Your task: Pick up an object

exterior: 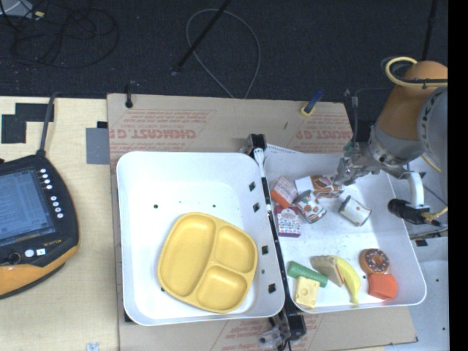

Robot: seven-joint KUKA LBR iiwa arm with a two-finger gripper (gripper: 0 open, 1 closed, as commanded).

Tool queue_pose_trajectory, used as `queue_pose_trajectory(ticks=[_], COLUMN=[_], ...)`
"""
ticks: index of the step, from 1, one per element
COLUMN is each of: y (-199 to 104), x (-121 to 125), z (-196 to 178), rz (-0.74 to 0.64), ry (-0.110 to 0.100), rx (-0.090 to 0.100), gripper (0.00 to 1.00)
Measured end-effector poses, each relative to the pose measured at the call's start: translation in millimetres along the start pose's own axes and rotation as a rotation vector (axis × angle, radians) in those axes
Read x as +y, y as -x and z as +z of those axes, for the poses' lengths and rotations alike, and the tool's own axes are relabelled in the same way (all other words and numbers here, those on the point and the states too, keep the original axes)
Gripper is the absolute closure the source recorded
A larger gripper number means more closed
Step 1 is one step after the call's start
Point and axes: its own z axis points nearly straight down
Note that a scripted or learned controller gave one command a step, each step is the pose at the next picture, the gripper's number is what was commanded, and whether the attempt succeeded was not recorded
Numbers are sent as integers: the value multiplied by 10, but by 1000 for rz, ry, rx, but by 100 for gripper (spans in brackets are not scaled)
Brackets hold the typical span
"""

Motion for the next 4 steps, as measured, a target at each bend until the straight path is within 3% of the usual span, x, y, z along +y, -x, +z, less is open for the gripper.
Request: queue_pose_trajectory(ticks=[1, 2, 3, 4], y=[-187, -418, -410, -738], x=[-104, -91, -95, -53], z=[-170, -386, -372, 66], rz=[0, 0, 1, 2], ry=[-37, -36, -37, -16], rx=[15, 15, 15, 7], gripper=[100, 100, 0, 0])
